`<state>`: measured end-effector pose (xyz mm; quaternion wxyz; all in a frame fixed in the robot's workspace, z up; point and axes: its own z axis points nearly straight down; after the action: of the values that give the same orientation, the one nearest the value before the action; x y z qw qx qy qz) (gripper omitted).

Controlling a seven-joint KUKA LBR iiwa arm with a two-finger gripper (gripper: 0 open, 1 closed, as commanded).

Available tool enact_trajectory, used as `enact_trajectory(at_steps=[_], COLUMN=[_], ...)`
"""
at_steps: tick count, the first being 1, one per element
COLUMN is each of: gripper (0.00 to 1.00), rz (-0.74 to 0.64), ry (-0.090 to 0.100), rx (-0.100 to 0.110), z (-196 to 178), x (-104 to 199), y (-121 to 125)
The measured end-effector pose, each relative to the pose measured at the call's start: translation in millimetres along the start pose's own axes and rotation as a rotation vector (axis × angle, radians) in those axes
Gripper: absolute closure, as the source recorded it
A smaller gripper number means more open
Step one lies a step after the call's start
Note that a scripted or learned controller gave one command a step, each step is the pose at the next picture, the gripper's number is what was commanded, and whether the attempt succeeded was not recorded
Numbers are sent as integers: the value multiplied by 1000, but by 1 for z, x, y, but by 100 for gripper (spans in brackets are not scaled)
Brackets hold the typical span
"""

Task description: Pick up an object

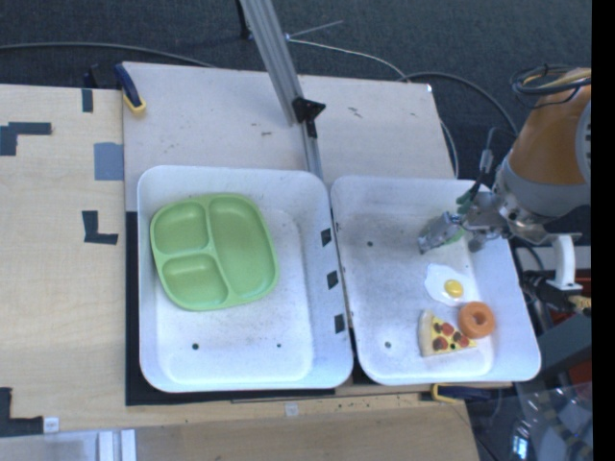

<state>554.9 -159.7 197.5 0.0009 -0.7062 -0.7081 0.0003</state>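
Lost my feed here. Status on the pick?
Gripper low over right bin, nothing seen held. Fried egg, donut, pizza slice lying just below it. Path clear.

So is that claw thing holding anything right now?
Gripper: over the right bin, nothing seen in it; open or closed cannot be told.

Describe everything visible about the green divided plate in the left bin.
The green plate is a light-green, plastic-looking tray with rounded corners and three compartments: two side by side along its upper part and one wider below. It lies flat, right side up, slightly rotated, in the upper left part of the left bin, resting on the bin's floor. All three compartments hold nothing, and nothing else touches it. The gripper is over the other bin.
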Motion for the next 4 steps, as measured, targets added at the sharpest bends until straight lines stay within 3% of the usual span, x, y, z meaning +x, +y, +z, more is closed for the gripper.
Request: enact_trajectory(at_steps=[1,3,4], gripper=[0,0,100], rz=[0,1,0], ry=[0,-4,-1], rx=[0,-1,-1], z=[0,105,92], x=[0,-9,-9], y=[0,0,1])
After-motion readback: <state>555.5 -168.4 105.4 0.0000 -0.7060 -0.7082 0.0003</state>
